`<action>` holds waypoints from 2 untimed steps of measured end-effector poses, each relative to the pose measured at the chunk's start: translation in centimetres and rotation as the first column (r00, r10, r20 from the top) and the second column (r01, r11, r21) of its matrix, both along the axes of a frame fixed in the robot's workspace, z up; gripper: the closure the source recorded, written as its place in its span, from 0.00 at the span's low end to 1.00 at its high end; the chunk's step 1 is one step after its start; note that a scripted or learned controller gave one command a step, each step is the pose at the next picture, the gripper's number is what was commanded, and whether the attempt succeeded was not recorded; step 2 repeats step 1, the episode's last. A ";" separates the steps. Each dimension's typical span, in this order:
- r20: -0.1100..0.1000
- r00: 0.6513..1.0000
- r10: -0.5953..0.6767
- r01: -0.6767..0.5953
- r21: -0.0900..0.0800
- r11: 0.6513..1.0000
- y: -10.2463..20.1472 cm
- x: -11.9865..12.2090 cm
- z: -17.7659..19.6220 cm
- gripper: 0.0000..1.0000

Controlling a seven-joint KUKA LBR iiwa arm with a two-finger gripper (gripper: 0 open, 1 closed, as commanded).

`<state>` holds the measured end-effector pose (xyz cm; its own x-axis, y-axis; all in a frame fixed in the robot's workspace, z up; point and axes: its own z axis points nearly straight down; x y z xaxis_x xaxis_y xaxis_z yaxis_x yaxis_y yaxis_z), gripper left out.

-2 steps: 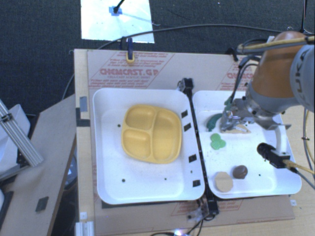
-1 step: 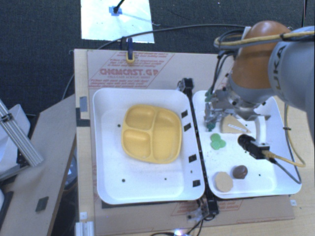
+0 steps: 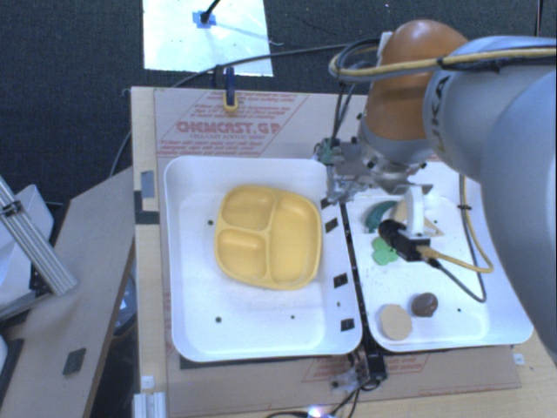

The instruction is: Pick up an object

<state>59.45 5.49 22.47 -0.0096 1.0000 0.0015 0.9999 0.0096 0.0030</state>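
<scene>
Pincer: the pincer (image 3: 345, 184) sits low over the rims where the two bins meet, toward their far end. Whether it is open or closed, cannot tell, since the wrist covers it. Nothing is seen gripped.
Arm: the arm (image 3: 487, 120), grey with an orange band, comes in from the view's right, above the pincer.
Yellow plate: the yellow plate (image 3: 268, 236) has three compartments and lies flat in the left bin (image 3: 187, 233). It is near the pincer, to its view-left and closer to the camera, and apart from it.
Teal piece: the teal piece (image 3: 379, 211) is in the right bin (image 3: 492, 320), just beside the pincer on its view-right, partly hidden.
Green piece: the green piece (image 3: 382, 251) is in the same bin, a little further toward the camera than the teal piece.
Brown lump: the brown lump (image 3: 425, 304) is well apart from the pincer, at the right bin's near end.
Tan disc: the tan disc (image 3: 396, 322) lies just beside the brown lump, by the near rim.
Worktop: the worktop (image 3: 146, 259) carries both bins on a printed cardboard sheet (image 3: 261, 116) that extends beyond the pincer.
</scene>
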 end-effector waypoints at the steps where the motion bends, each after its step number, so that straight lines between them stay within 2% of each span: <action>1: 0.001 1.000 -0.001 0.001 0.000 1.000 4.8 3.5 -0.8 1.00; 2: 0.001 1.000 -0.001 0.001 0.000 1.000 4.8 3.5 -0.8 1.00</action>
